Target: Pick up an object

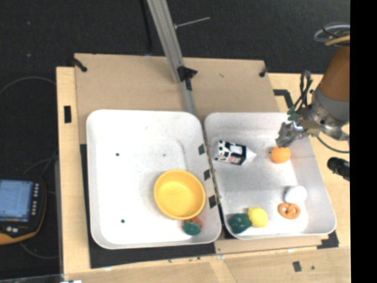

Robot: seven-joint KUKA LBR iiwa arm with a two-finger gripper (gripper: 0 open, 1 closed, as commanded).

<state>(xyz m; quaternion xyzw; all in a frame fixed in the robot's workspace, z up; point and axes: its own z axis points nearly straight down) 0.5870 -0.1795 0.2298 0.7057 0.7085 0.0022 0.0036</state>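
While the arm (333,90) reaches in from the right edge of the frame, its hand (287,135) hangs over the upper right part of the right bin (259,122). The hand is just above an orange ball (281,154), very near to it or maybe touching its top; I cannot tell which. Whether the hand is open or closed I also cannot tell, because it looks small and dark from this angle. Nothing is seen between its tips.

The right bin has several things inside. A small black and white carton (232,152) lies on its side in the upper left part of this bin, beside the wall between the two bins. At the lower edge a dark green object (239,221) and a yellow object (258,217) lie touching each other. To the right of them is an orange ring-shaped object (288,211), and a white round object (296,194) sits just above it.

The left bin (118,134) holds a yellow bowl (179,194), upright, in its lower right part. Just below the bowl lies a small green and red object (192,226), near the bin's lower right corner.

Both bins rest on a light brown counter (129,81). A grey metal bar (168,40) goes slantwise from the top of the frame down to the gap between the bins. At the lower left of the frame is a handheld screen device (17,208).
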